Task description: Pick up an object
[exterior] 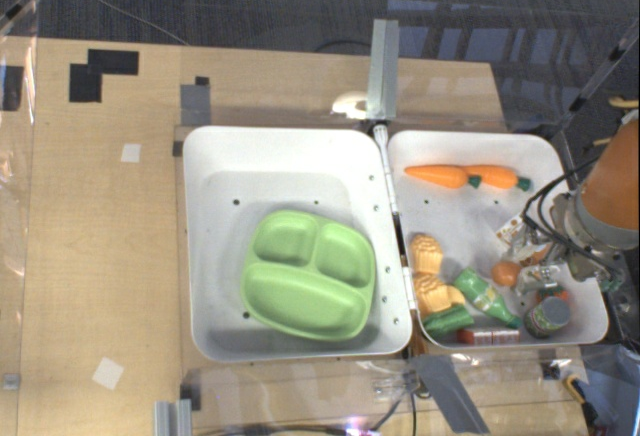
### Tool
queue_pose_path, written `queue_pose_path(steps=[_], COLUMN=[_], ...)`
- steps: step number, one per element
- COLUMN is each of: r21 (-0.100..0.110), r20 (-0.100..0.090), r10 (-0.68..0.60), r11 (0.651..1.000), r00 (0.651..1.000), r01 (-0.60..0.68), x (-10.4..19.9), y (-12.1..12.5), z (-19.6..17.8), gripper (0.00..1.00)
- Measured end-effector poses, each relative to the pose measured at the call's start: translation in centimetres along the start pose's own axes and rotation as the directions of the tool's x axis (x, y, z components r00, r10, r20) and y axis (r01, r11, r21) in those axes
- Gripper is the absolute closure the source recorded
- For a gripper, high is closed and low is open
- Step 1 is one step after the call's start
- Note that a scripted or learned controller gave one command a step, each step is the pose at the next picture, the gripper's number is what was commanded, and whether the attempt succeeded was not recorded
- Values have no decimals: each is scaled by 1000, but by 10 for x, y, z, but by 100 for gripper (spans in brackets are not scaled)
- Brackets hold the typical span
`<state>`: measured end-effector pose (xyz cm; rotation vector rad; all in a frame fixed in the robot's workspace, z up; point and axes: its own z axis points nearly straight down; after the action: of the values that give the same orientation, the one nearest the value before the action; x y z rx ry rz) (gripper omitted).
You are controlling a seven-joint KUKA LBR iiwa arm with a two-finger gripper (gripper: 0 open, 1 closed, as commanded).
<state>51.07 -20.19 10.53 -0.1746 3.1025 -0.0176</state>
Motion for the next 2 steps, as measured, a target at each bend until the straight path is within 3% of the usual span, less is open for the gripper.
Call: queue_pose_path(steps=[1,2], r21=[-12,-13], r20=[-21,-26], r10=[10,-58], r11=[1000,998], r00=[1000,998], r01=[-10,58], x=[-63,2], y=[38,34], z=[-30,-21], gripper=[100,100])
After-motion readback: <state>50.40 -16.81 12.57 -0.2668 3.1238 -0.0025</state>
